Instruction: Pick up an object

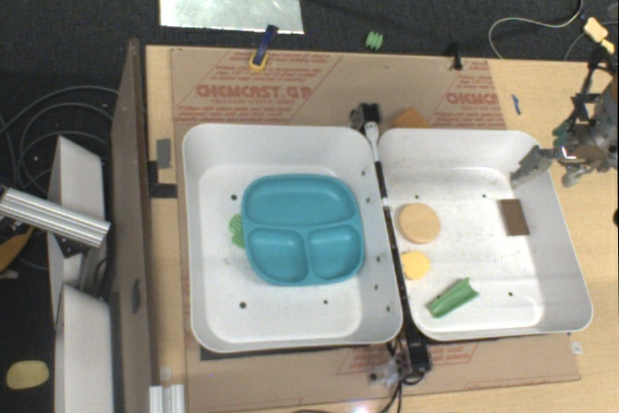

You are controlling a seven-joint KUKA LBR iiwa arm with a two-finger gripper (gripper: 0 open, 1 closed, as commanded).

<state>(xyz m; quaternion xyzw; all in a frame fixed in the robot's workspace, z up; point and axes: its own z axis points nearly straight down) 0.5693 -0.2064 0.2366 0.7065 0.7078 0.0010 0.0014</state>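
In the right bin [546, 208] lie a tan round biscuit [420, 222], a smaller yellow disc [415, 265], a green pod-shaped piece [452, 297] and a brown rectangular block [515, 217]. My gripper [559, 162] hovers over the right bin's far right corner, above and to the right of the brown block. It holds nothing that I can see. The left bin [208, 208] holds a blue divided plate [302, 228], with a small green item [236, 229] poking out from under its left edge.
The two bins meet at a black divider strip [385, 208]. An orange piece [410, 119] lies on the cardboard just behind the right bin. Cables and a metal bracket sit off the bench on the left.
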